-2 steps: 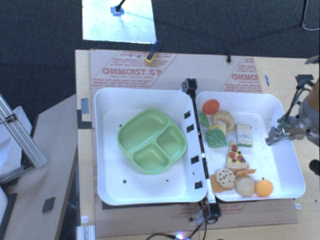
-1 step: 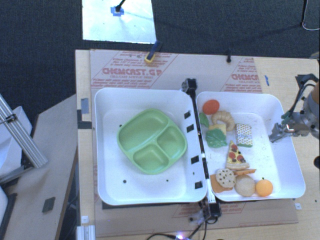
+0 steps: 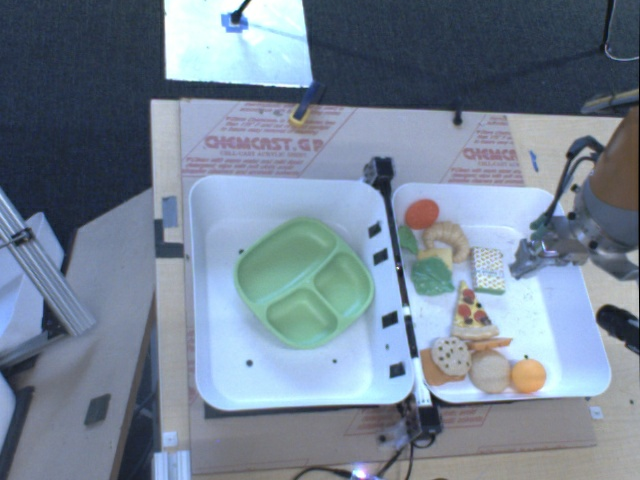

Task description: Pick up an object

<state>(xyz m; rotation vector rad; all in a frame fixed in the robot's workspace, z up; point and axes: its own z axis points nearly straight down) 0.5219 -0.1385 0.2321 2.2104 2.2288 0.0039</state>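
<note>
The right bin (image 3: 572, 313) holds several toy foods. At its far end lie a red tomato (image 3: 422, 212) and a croissant (image 3: 446, 236). A green leaf (image 3: 432, 277), a patterned wafer (image 3: 488, 268) and a pizza slice (image 3: 470, 313) fill the middle. Along the near edge sit a chocolate-chip cookie (image 3: 451, 355), a round biscuit (image 3: 490, 372) and an orange (image 3: 528, 375). My gripper (image 3: 524, 264) hangs over the right bin's bare floor, just right of the wafer. Nothing is visibly held in it.
The left bin (image 3: 205, 298) holds a green divided plate (image 3: 303, 282). A black divider (image 3: 392, 268) runs between the two bins. The grey arm (image 3: 610, 208) comes in over the right bin's right rim. A bare strip of floor lies right of the pizza slice.
</note>
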